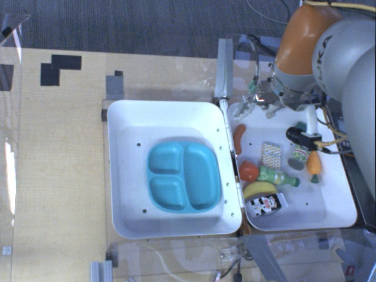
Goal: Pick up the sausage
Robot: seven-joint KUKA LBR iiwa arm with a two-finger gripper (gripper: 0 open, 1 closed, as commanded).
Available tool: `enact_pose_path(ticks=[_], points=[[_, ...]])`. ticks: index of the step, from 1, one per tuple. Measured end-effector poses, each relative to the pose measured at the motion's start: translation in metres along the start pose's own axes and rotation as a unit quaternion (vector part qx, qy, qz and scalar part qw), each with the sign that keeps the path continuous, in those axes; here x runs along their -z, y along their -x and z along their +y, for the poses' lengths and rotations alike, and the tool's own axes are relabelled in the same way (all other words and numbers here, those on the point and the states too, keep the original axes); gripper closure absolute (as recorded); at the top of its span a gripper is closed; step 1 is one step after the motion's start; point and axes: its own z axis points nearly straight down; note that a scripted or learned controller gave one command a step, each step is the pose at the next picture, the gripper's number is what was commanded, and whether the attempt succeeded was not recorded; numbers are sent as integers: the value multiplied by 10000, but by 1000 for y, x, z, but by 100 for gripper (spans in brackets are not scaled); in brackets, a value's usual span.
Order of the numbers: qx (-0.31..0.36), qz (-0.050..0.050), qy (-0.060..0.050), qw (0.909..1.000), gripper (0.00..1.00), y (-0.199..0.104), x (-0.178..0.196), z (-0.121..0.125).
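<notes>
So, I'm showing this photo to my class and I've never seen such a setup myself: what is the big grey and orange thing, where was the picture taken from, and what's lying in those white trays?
One camera looks down at a slant on a bench. The big grey arm with an orange band is a robot reaching in from the right. The left shallow white bin holds a blue divided plastic plate. The right white bin holds toy food: a reddish-brown sausage by its left wall, a red tomato, a yellow banana, a green bottle, an orange carrot, a patterned card and a small black-and-white box. The sausage lies untouched.

Bench [70, 169] under two white bins [123, 216]
</notes>
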Motion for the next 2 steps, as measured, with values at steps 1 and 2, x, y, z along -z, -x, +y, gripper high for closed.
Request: enact_pose_path(ticks=[1,2], points=[[36,-2,-4,10000,0,16,0,-26],[-226,-1,-13,9997,0,45,-78,-14]])
